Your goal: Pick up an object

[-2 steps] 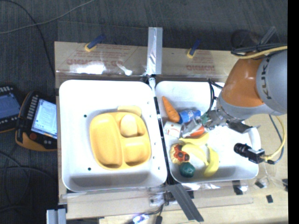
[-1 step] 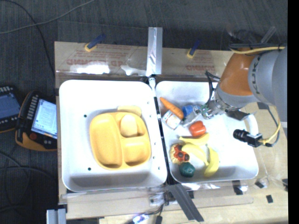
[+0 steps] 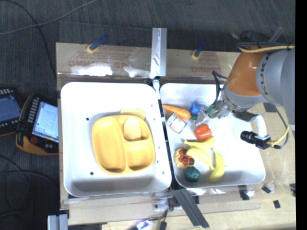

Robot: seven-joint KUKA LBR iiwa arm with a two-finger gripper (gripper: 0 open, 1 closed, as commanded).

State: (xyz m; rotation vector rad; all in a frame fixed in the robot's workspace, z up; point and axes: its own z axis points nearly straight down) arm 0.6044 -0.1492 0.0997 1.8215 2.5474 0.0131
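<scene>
Landmark: take the red tomato (image 3: pixel 203 132) in the right bin (image 3: pixel 249 163) as your reference; every place below is read from it.
Pincer: your pincer (image 3: pixel 211 112) hangs just above and right of the tomato, low over the bin; you cannot tell from this view whether it is open or closed, and nothing shows between its tips.
Arm: the grey arm with its orange band (image 3: pixel 245 75) comes in from the upper right of the tomato.
Crowding: a blue block (image 3: pixel 195 109) sits just above the tomato, a carrot (image 3: pixel 176 111) up and to the left, a small white box (image 3: pixel 177 124) to the left, a banana (image 3: pixel 210 157) just below, a round dark green item (image 3: pixel 192 174) further below.
Open room: you have bare bin floor to the right of the tomato, out to the far wall.
Edges: the divider between the bins lies left of the tomato, close past the carrot.
Left bin (image 3: pixel 76 104): a yellow compartment tray (image 3: pixel 120 145) lies well left of the tomato.
Writing: red print on the worktop (image 3: pixel 96 61) far up and left is too blurred to read.
</scene>
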